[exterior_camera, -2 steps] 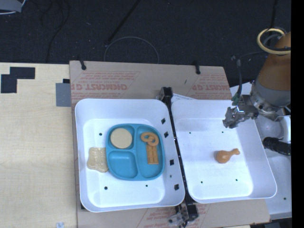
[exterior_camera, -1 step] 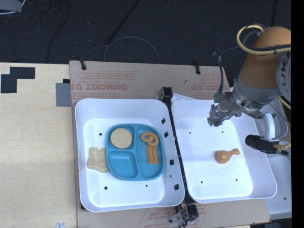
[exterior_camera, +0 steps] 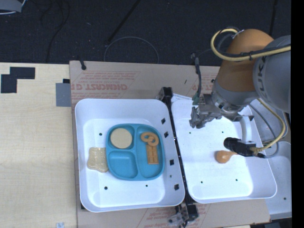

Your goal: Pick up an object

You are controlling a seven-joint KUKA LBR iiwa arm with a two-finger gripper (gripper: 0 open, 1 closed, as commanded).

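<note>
Over right bin (exterior_camera: pixel 237 186): hand (exterior_camera: pixel 198 119) hovers, finger state unclear; orange spoon-like object (exterior_camera: pixel 223 156) lies apart, toward front-right.

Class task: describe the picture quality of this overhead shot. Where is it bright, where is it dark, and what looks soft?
Camera view: the white bins are bright and nearly washed out; the area beyond the bench is very dark; the hand looks soft, its details hard to read; the blue tray stays clear.

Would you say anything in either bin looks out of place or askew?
Mildly. A pale flat piece lies beside the blue tray rather than in a compartment, touching its left edge. Nothing looks spilled or damaged.
</note>
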